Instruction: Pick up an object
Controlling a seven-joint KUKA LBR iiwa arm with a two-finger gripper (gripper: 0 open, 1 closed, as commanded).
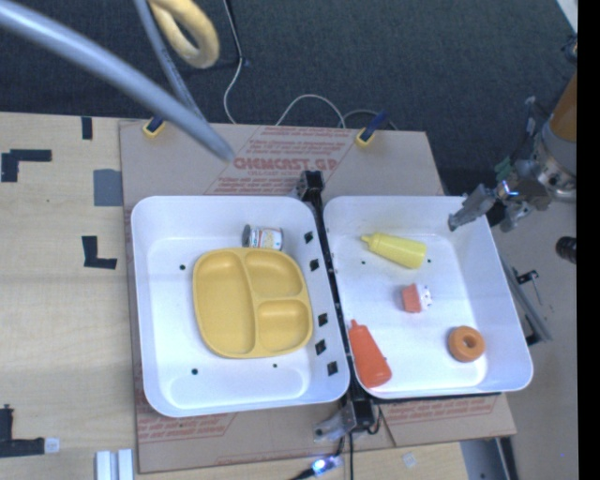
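The right bin (487, 272) holds a yellow squeeze bottle (396, 247) at its back, a small red and white block (413, 298) in the middle, an orange ring (466, 344) at the front right and an orange-red bottle (367, 353) at the front left. A yellow divided plate (251, 302) and a small tin can (262, 237) lie in the left bin (155, 309). My gripper (480, 208) hangs over the right bin's back right rim, apart from every object, with nothing between its fingers.
A black clip strip (322, 272) runs between the two bins. Both bins rest on a cardboard sheet (281, 159) on the wooden bench. A grey pole (112, 66) crosses the upper left, with a yellow loop (186, 28) near it.
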